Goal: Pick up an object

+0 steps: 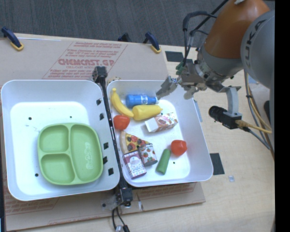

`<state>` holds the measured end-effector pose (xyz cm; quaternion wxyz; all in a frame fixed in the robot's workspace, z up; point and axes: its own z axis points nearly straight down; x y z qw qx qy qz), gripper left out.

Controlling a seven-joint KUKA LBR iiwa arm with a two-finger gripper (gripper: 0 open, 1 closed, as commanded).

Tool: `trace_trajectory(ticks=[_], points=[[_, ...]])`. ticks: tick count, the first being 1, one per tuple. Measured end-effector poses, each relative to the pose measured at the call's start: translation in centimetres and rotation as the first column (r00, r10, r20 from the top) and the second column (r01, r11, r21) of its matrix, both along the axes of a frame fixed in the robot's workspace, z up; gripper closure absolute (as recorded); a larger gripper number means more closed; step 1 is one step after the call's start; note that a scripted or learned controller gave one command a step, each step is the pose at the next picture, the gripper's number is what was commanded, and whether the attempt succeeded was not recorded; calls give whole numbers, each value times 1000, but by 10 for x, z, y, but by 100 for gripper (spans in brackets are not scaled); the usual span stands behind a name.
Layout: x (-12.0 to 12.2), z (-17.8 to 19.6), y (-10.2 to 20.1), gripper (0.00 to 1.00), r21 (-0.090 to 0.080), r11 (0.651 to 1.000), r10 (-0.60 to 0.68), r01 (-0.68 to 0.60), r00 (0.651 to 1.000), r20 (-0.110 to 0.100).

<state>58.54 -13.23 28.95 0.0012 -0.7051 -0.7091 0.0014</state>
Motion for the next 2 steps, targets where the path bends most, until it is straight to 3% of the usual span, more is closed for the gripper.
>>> trace_trajectory(ticks=[1, 2], points=[[-87, 120, 8, 0, -2, 1000, 1, -1, 1000, 5], [-109, 59, 81, 0, 0, 1000, 1, -1, 1000, 1]])
